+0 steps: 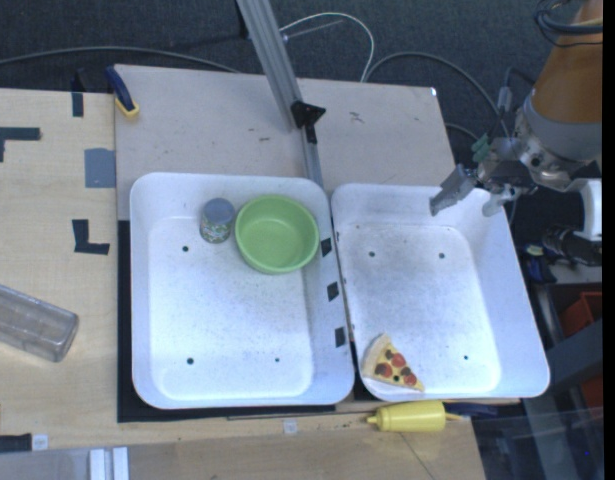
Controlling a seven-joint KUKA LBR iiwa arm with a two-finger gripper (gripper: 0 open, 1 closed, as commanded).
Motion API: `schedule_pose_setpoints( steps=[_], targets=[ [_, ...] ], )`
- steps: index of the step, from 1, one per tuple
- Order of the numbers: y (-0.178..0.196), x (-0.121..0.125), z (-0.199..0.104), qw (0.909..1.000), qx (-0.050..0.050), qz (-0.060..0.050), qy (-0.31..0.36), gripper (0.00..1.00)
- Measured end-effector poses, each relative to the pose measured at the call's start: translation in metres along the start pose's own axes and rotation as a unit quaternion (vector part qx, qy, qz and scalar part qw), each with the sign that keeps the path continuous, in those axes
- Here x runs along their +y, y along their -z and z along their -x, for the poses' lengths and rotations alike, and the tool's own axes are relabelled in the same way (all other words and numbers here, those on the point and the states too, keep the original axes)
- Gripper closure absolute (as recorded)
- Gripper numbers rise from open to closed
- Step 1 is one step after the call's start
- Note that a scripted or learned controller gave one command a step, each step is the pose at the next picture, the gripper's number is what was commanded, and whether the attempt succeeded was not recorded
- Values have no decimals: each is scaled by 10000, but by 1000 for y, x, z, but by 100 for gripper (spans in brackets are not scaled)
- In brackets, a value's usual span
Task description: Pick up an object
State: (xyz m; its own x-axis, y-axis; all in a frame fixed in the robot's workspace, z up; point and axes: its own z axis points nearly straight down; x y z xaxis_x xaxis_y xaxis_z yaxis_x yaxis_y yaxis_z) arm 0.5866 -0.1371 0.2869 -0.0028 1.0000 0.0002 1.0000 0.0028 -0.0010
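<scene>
A toy pizza slice (392,362) lies in the right bin (507,298) at its near left corner. A green bowl (277,233) sits at the back of the left bin (157,298), with a small grey-topped can (217,220) touching its left side. My gripper (470,199) hangs over the far right corner of the right bin, open, with nothing between its fingers. It is well away from the pizza slice and the bowl.
A yellow bottle (407,416) lies on the bench just in front of the right bin. A clear plastic container (27,323) lies on the wooden bench at far left. A slanted metal pole (277,58) reaches down to where the bins meet at the back.
</scene>
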Motion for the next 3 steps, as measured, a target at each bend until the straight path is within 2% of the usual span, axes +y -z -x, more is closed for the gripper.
schedule_pose_setpoints(
  steps=[1,2,3],
  targets=[
    [0,0,0,10000,0,-1,2,0],
    [-62,-4,5,10000,-1,-35,-10,0],
    [-110,2,4,10000,-3,-26,-6,0]
  ],
)
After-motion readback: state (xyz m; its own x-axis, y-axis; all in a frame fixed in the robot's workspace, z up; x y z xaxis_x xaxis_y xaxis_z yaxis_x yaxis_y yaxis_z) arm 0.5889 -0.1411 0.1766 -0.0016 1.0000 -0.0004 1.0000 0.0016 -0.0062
